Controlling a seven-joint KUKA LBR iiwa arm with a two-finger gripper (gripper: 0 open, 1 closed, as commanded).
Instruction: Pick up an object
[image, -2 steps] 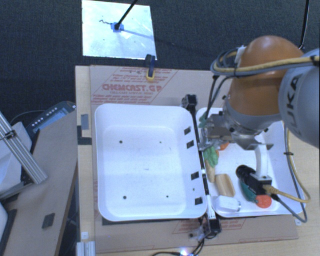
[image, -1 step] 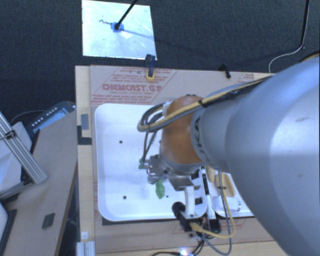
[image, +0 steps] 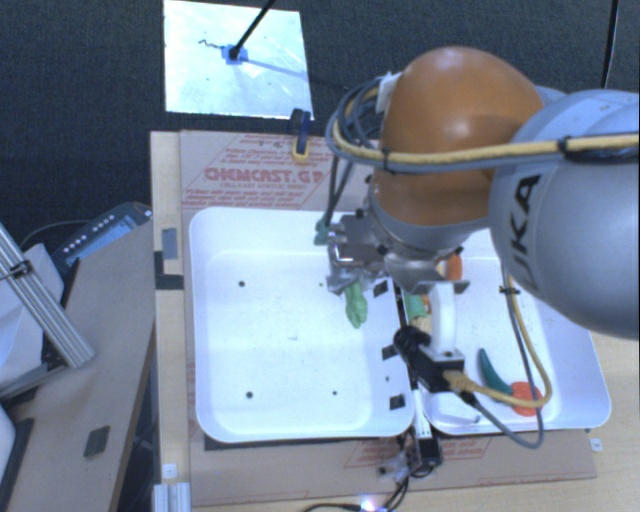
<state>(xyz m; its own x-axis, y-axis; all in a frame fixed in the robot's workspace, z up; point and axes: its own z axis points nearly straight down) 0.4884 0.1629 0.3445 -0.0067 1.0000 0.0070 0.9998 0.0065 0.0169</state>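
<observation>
Over left bin (image: 250, 425), right side | green object (image: 356, 307) just under end effector (image: 347, 280); grip unclear

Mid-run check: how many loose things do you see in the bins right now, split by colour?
Green: 1, the green piece at the right side of the left bin.
Teal: 1, the teal piece in the right bin.
Orange: 2, the orange piece beside the teal piece and the orange bit at the arm's edge.
Total: 4 seen; the arm covers much of the right bin.

The grey arm (image: 575, 210), lettered KUKA, has a bulbous orange band (image: 455, 110), yellow cables (image: 470, 155) and silvery gripper (image: 350, 278).
</observation>
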